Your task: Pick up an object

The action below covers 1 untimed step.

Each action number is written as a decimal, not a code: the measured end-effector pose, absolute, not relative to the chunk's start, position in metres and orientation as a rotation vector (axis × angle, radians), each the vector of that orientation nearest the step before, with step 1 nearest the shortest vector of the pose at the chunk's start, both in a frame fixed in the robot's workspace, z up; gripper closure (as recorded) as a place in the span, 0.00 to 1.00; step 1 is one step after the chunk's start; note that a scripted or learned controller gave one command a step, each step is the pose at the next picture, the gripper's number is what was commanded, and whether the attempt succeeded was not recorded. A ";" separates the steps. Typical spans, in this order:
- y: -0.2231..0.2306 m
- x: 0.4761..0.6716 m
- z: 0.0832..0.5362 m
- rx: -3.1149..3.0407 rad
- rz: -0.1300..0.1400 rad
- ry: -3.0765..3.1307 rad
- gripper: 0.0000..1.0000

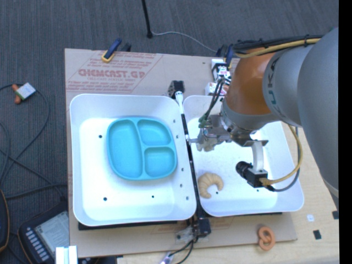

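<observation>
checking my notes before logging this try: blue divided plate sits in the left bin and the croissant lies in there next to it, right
Not quite. The blue divided plate does sit in the left bin, but the croissant lies in the right bin, near its front left corner, as the camera view shows.

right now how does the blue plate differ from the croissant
The plate is light blue; the croissant is tan. The plate is far larger, with three compartments; the croissant is a small curved piece. The plate lies in the left bin; the croissant lies in the right bin, near its front left corner. Both rest flat on a white bin floor, apart from the arm.
</observation>
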<state>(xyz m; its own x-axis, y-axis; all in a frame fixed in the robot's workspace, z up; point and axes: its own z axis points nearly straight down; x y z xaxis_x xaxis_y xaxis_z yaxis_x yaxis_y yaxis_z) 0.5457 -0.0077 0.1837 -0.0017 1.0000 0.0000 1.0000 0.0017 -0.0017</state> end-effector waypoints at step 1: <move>-0.015 0.483 0.184 -2.220 0.003 -2.220 1.00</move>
